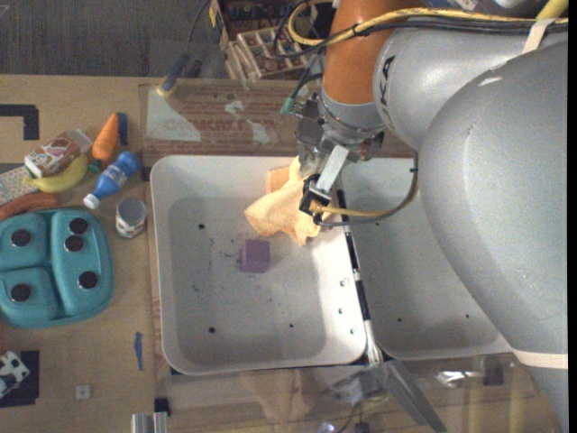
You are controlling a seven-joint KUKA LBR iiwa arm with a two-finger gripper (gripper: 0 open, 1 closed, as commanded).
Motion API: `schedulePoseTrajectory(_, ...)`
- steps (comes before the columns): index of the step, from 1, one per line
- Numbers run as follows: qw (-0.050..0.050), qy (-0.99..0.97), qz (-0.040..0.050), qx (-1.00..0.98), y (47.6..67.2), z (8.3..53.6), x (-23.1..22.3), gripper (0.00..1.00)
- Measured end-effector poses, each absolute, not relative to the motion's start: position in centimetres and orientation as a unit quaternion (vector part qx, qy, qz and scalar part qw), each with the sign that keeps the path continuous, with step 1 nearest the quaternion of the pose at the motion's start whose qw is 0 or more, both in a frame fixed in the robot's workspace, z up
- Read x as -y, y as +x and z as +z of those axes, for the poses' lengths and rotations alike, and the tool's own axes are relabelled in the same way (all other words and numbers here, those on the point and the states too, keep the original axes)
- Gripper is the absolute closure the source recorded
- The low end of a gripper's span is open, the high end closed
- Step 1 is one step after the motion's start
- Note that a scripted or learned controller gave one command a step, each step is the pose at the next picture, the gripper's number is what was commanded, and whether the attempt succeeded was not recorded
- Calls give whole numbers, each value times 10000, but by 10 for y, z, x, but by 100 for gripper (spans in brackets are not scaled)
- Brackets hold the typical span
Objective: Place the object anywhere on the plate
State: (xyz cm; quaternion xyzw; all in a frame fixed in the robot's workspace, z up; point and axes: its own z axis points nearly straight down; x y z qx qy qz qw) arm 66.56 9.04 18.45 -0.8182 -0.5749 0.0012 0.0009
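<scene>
Plainly, the gripper hangs low over the far right corner of the left bin, just at the rim it shares with the right bin. Beneath it lies a crumpled yellow cloth, and the cloth's far edge rises up to meet the gripper, so the two look to be touching. From where I stand the wrist and the cloth cover the tips, and I cannot tell whether the gripper is open, closed, or clamped on the fabric. It may have a pinch of it, but I would not swear to that.

The other loose thing is a small purple block, sitting flat on the bin floor just near of the cloth and a little to its left, apart from the gripper.

The step in hand reads to me as a pick in that far corner. To do it well the arm should come straight down and bite a raised fold rather than a flat patch, since cloth slips and drags. It should also keep off the shared rim — a tip catching that wall would spoil the grasp. Then a slow, vertical lift, so the cloth hangs free and does not sweep the purple block along with it.
</scene>
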Motion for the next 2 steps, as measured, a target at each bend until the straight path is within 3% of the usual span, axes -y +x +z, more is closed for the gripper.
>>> schedulePoseTrajectory(1, 11, -8148, 9, 5797, 667, 185, -29, 100)
schedulePoseTrajectory(2, -21, -7137, -10, 7005, 667, 253, 39, 100)
